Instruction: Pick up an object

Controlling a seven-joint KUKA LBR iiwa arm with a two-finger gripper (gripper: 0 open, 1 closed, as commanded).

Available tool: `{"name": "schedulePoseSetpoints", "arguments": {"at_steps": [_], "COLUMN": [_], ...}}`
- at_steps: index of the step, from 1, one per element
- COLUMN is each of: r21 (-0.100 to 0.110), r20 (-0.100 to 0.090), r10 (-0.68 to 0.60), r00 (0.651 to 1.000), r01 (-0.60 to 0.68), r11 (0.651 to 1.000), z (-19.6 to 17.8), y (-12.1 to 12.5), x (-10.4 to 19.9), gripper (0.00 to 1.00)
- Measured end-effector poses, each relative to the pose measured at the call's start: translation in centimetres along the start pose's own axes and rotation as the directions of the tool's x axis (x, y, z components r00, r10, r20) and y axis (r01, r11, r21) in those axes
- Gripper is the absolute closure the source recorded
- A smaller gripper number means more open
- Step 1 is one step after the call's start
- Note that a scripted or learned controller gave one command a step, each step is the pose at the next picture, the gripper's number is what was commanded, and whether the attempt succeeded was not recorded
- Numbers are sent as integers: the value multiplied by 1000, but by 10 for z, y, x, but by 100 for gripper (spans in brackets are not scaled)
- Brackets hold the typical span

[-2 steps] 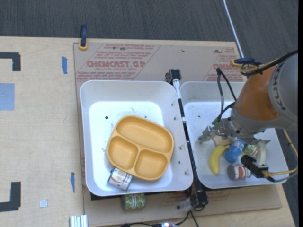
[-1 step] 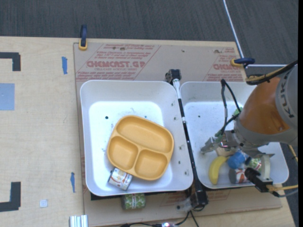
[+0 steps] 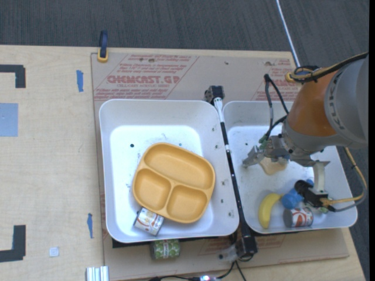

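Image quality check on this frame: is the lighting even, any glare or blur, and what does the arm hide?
Camera view: lighting even and soft, shadows faint; white bins bright but keep detail, no strong glare. Yellow divided plate and banana are sharp. The gripper area is cluttered and slightly soft; the arm covers part of the right bin.

Grey arm with orange band (image 3: 328,113) cut off by right edge. Pincer (image 3: 266,157) blurred, grip state unclear. Pale tan lump (image 3: 273,166) just below pincer, partly hidden. Far left-below pincer: small printed can (image 3: 149,221) partly under yellow divided plastic plate (image 3: 174,182).
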State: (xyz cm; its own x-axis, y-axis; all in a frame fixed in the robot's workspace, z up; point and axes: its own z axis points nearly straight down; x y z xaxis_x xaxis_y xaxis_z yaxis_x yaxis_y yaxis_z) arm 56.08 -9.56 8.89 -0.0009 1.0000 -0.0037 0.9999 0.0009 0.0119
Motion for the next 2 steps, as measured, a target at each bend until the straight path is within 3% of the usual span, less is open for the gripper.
{"name": "schedulePoseSetpoints", "arguments": {"at_steps": [1, 2], "r21": [-5, 9], "r20": [4, -1], "r10": [2, 3], "r00": [1000, 1000], "r01": [-2, -3], "r11": [1000, 1000], "z": [-11, -92], "y": [1, -69], "x": [-2, -101], "gripper": [100, 100]}}
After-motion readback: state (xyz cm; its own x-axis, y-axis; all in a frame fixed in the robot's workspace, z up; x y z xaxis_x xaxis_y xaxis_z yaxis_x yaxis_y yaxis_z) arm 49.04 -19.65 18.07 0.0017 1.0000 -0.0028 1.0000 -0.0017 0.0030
